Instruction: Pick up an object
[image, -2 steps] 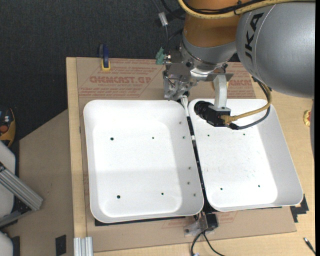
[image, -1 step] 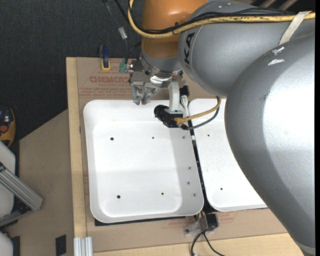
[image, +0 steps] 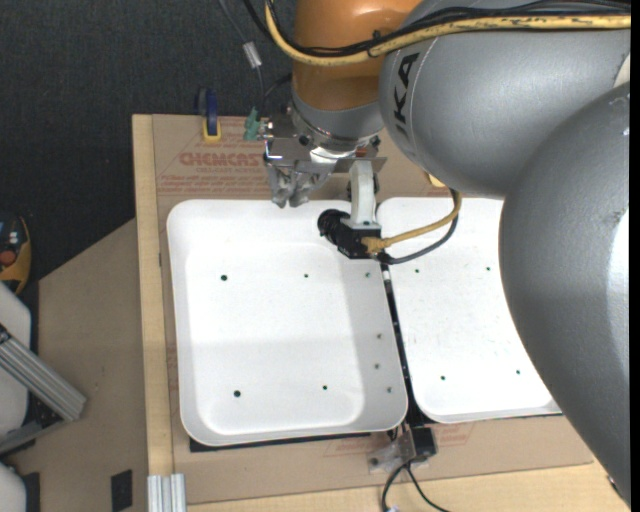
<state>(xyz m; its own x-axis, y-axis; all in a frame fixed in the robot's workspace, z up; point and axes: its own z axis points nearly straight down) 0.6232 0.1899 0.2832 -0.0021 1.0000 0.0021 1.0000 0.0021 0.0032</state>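
On my screen the grey arm (image: 520, 200) is the biggest thing by far, reaching in from the right and covering much of the right bin (image: 460, 330), of which I see the left part and the near edge. Under both bins lies a brown board (image: 160, 420) with red lettering along its far side, set against a dark backdrop. The left bin (image: 200, 420) sits in full view, its near half brightly lit and its far half in softer shade; the two bins lie side by side with a narrow dark seam between them. The orange band (image: 340, 40) sits at the top of the frame, and below it the wrist ends in the gripper (image: 289, 190), which hangs over the far rim of the left bin. I cannot tell whether the tool is released or clenched, and I see nothing grasped in it. Just right of it a black fitting (image: 343, 235) hangs low over the seam, with a tan cable (image: 435, 232) looping off it across the right bin. A blue and yellow clamp (image: 210, 115) grips the board's far edge. I cannot tell where the thing to be picked lies.
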